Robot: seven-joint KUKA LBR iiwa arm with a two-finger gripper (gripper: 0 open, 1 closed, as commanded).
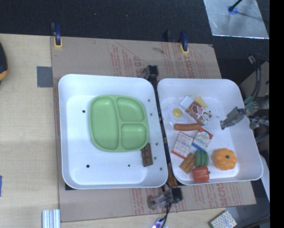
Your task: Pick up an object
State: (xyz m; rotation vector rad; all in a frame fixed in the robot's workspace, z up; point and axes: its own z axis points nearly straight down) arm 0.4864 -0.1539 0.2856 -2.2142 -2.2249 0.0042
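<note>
If hunting for something to pick, look in the right bin (237, 91) – orange pumpkin (225, 158) near the front right corner, well clear of the rest. Left of it, a tight cluster: red pepper (201, 174), green veg (202, 157), brown chunk (187, 163). Above those, two small printed packets (182, 144) side by side, a sausage (187, 126), a yellow bit (177, 112), another packet (195, 109). Print on all of them too small to read.

Gripper (233, 118) over the bin's right side, above the pumpkin, apart from every item – can't tell if open or closed.

Left bin (66, 127): green divided plate (118, 122), brown block (146, 156) just beside its front right corner.

Underneath, brown cardboard (108, 56) with faint red lettering, unreadable, held by two clamps (57, 34) at the back edge. Pale wood bench (18, 141), dark floor (132, 8) behind.
</note>
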